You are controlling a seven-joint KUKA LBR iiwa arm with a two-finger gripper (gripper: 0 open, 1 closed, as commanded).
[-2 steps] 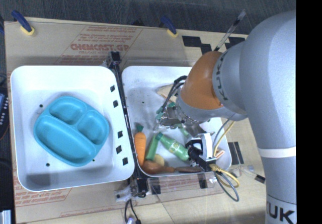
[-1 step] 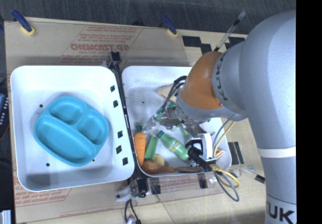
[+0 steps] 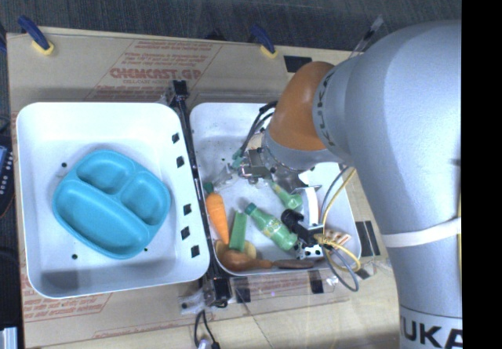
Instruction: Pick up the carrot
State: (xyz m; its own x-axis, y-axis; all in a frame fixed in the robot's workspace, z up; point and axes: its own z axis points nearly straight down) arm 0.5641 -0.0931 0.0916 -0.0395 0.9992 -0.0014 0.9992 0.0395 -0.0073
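Note:
An orange carrot lies in the right bin near its left wall, pointing toward the front. The arm comes in from the right, its orange band hanging over the bin's middle. My gripper sits under the wrist, above the bin floor, up and to the right of the carrot and apart from it. The wrist and cables hide its fingertips.
Beside the carrot lie a green block, a green bottle, a second green bottle and a wooden spoon along the front wall. The left bin holds a blue divided plate. A black divider separates the bins.

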